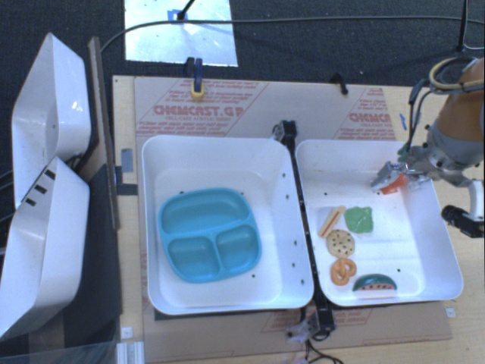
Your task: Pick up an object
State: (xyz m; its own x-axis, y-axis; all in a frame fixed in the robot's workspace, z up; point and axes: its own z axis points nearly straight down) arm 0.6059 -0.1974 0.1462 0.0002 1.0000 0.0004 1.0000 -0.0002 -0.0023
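My gripper point(385, 180) hangs over the upper right part of the right bin point(436, 237), its fingers pointing left. A small orange-red piece point(390, 189) shows between the fingertips, and the gripper is shut on it. Below and to the left, on the bin floor, lie an orange stick point(331, 221), a green leafy piece point(359, 219), a chocolate-chip cookie point(340, 243), a pretzel point(342, 270) and a watermelon slice point(374, 283).
The left bin point(220, 158) holds a blue divided tray point(209, 233). A black divider with a clamp point(286, 133) runs between the bins. Two white tubs point(45, 203) lie off the bench at the left. The arm's grey body point(458, 139) stands over the right rim.
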